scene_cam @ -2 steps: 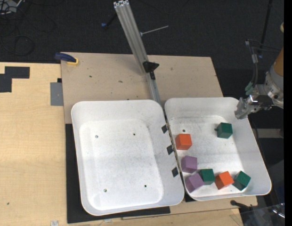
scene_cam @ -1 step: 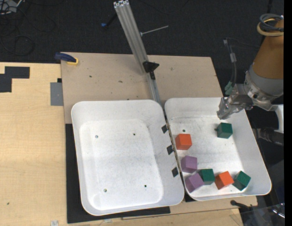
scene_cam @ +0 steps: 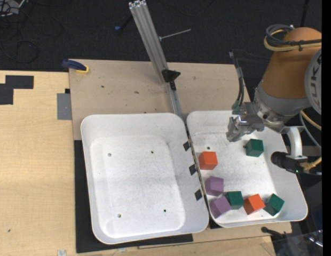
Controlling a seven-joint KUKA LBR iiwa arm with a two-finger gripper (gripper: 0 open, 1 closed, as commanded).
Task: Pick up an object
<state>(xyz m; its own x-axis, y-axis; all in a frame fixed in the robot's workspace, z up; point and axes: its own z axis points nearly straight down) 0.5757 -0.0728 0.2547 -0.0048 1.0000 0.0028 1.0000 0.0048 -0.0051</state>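
As our gripper (scene_cam: 237,128) hangs above the right bin (scene_cam: 224,119), grip unreadable, nothing visibly held, we aim at the green cube (scene_cam: 254,148) just beside it.

we see even, fairly bright light from above, strongest on the 2 white bins: the left bin (scene_cam: 136,177) washes out toward its near edge, while the right bin (scene_cam: 237,143) keeps a soft grey shadow under the arm (scene_cam: 288,73). the blocks cast only short, faint shadows. the far background is dark, nearly black. the picture is grainy and slightly soft throughout, with no motion blur.
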